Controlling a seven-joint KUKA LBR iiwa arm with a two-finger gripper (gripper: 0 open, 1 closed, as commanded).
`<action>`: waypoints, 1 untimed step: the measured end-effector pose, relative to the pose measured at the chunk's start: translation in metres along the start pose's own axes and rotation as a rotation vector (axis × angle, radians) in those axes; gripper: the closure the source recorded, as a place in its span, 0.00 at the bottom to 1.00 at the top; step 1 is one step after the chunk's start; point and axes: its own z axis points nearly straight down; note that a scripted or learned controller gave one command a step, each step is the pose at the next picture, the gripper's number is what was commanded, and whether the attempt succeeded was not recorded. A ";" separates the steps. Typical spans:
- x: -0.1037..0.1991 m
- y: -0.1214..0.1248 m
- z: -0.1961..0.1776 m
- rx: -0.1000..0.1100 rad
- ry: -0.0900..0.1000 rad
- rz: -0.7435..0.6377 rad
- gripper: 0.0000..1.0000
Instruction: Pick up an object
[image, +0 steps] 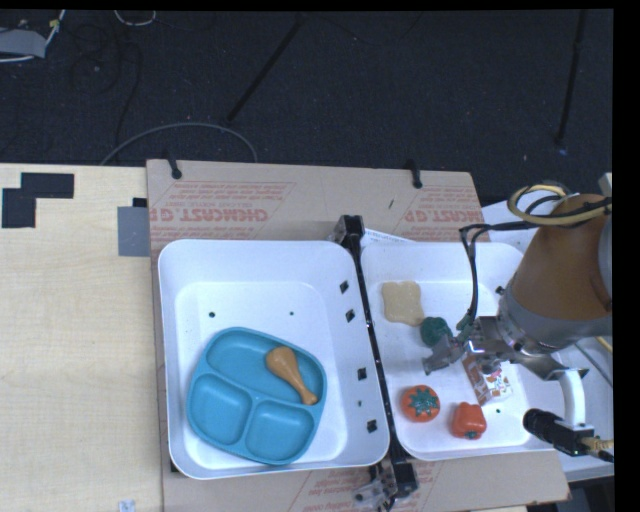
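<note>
Pale wooden bench under a flattened cardboard sheet, which carries two shallow white bins side by side.

Nearest in the right bin are two small red-orange toy vegetables: a tomato-like one with a green top and, just right of it, a red pepper-like one. Slightly farther sits one small printed packet, its writing too small to read. Beyond that lie one dark green toy and, farthest, one pale beige slab like a slice of bread.

The grey arm's gripper hangs low over the middle of this bin, just beside the green toy and the packet. Whether its fingers are spread or closed cannot be told, and nothing can be seen between them.

In the left bin rests one blue three-compartment plate, with one toy chicken drumstick lying tilted in its far right section.

Mirrored red printing on the far cardboard appears to read "CHEMCAST GP", twice.
</note>
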 end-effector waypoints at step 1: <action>-0.003 -0.010 0.056 0.000 0.001 0.001 0.00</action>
